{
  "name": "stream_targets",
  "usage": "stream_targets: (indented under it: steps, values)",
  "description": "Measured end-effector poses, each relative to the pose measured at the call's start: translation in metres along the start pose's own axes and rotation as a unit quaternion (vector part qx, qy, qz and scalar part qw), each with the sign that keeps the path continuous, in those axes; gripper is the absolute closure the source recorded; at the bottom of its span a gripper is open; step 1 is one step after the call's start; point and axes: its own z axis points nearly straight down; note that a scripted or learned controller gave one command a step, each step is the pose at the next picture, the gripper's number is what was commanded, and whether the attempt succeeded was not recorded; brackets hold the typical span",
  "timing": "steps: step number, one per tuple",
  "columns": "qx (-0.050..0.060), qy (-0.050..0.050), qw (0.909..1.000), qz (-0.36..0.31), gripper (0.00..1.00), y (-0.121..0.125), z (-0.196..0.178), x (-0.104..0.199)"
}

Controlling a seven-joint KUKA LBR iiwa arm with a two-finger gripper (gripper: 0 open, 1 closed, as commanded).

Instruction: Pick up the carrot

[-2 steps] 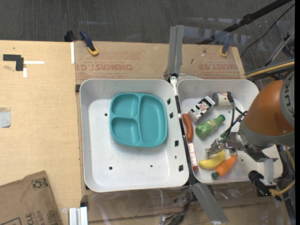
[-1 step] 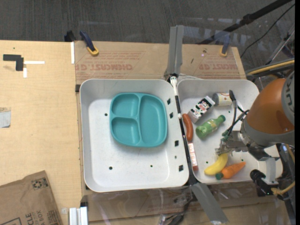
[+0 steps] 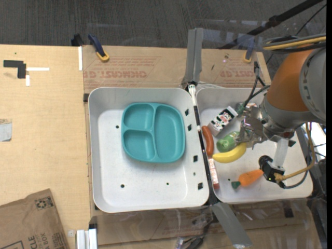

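The carrot [image 3: 249,178], orange with a small green end, lies near the front of the right bin [image 3: 301,191]. My gripper [image 3: 249,127] hangs over the middle of that bin, behind the carrot and apart from it, just above the banana [image 3: 231,154] and a green piece [image 3: 226,141]. Nothing shows in its grasp. The grey arm with its orange band [image 3: 290,82] comes in from the right.
A red sausage [image 3: 208,140] lies along the right bin's left wall, and a small black-and-white packet [image 3: 223,118] sits behind it. The left bin [image 3: 104,180] holds a teal divided plate [image 3: 153,132]. A black cable end [image 3: 267,166] hangs beside the carrot.
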Motion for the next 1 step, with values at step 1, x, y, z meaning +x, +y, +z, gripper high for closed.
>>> stream_targets:
  steps: [1]
  values:
    - [0.001,0.0,0.9995,-0.031,1.0,-0.0565,0.0005,0.0503]
